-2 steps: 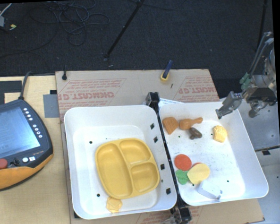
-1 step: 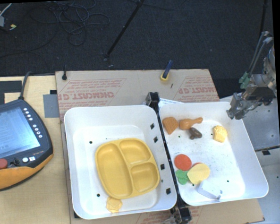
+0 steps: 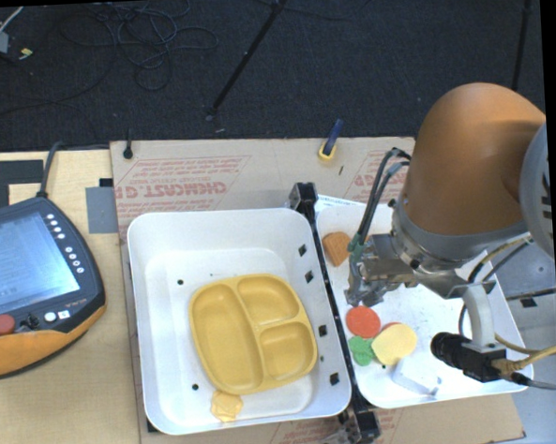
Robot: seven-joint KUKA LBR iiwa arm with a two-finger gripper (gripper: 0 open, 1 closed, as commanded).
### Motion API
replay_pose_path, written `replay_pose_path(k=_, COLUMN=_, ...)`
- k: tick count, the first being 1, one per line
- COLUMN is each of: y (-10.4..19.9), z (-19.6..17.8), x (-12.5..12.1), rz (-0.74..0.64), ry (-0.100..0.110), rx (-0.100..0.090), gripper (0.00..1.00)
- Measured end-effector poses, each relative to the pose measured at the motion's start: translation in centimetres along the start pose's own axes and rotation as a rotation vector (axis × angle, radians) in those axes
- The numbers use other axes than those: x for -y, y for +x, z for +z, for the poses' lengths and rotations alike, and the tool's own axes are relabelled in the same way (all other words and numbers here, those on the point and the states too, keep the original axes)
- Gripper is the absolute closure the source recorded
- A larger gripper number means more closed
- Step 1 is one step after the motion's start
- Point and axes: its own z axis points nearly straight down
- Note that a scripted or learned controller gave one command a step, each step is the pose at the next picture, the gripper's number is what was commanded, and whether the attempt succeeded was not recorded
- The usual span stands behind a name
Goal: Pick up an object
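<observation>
A grey and orange control pendant [image 3: 33, 278] with a lit screen lay on the bench at the far left. Printed cardboard [image 3: 210, 178] sat under the two bins. A small yellow and blue clamp [image 3: 330, 145] stood on its far edge. Black cables [image 3: 168, 40] trailed over the dark floor beyond.

We see a flat red round plastic disc [image 3: 363, 321] lying in the right white bin [image 3: 497, 344], near the divider. Touching its lower right edge lies a pale yellow rounded plastic piece [image 3: 394, 342]; a green plastic piece [image 3: 361, 351] peeks out just below the disc. A tan, biscuit-like round piece [image 3: 336, 248] lies above the disc, apart from it.
</observation>
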Motion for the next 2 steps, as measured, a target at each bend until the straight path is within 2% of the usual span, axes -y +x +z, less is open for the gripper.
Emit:
replay_pose_path(k=1, y=-3.5, z=-5.0, x=-0.2, rz=0.010, ry=-0.015, rx=0.003, gripper=1.00)
replay_pose_path(k=2, y=1.8, z=-13.1, x=-1.9, rz=0.004, ry=-0.020, rx=0.000, gripper=1.00)
